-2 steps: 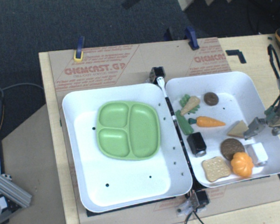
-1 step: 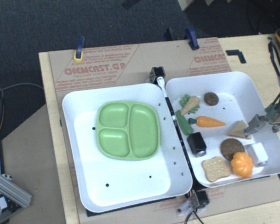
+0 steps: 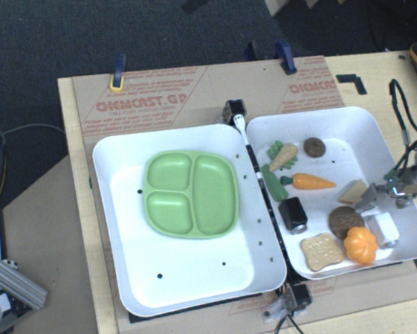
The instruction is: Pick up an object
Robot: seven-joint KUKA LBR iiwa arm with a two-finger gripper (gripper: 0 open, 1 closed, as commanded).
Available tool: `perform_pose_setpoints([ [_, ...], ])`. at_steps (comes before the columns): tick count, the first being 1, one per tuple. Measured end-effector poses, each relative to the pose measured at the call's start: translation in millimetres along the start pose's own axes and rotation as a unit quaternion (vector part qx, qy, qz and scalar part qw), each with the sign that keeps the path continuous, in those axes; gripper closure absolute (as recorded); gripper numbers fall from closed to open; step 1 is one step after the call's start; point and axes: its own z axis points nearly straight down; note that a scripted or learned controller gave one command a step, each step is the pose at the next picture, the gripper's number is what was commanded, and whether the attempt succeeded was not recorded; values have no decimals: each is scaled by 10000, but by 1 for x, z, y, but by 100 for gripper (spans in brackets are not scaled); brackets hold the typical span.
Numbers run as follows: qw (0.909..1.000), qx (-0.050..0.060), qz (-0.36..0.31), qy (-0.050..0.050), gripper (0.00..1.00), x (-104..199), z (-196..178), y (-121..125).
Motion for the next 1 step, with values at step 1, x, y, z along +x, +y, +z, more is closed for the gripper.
perform_pose_setpoints([
  [1, 9999, -81, 10, -65, 0, 0, 55, -4],
])
